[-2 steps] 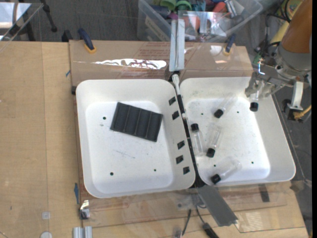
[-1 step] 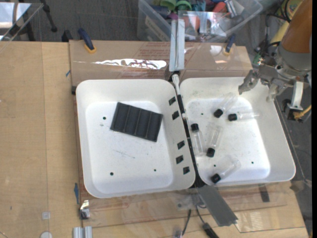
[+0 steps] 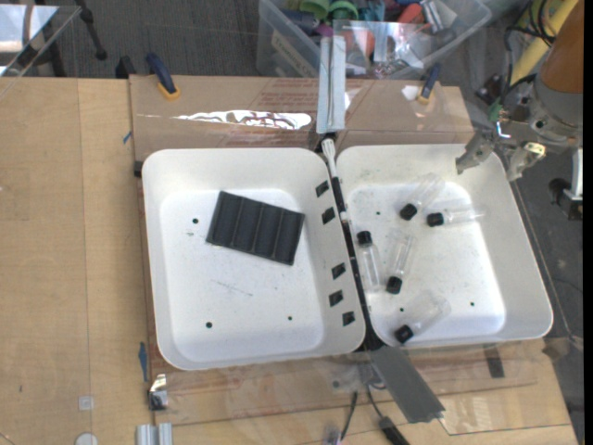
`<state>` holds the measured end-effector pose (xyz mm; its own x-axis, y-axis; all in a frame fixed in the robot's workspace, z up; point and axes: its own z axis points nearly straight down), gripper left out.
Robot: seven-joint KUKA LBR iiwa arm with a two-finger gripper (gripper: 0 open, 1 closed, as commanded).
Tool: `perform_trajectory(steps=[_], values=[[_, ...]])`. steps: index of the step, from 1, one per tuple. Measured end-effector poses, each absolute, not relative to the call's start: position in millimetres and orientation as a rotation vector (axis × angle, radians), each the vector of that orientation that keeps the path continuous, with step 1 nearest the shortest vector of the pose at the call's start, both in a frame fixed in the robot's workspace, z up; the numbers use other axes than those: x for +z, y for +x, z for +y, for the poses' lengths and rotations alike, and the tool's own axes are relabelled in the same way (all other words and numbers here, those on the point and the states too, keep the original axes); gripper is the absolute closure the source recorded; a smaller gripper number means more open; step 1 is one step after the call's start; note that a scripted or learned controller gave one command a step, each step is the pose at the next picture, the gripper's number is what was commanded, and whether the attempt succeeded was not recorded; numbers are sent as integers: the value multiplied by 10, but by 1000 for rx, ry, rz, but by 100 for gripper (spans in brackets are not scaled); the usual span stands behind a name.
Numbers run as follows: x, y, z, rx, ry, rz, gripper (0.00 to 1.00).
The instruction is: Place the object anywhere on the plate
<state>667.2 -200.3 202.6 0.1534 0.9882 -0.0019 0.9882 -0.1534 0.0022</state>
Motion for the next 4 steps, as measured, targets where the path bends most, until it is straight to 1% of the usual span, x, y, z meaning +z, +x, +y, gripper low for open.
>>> perform_trajectory(steps=[1,2,4], values=[[1925,6668,-2176,-1,2175,2267,0],[2207,6681,-2217,2,1983,2430,0],[2313,6682,-2216,2,1441,2786,0]])
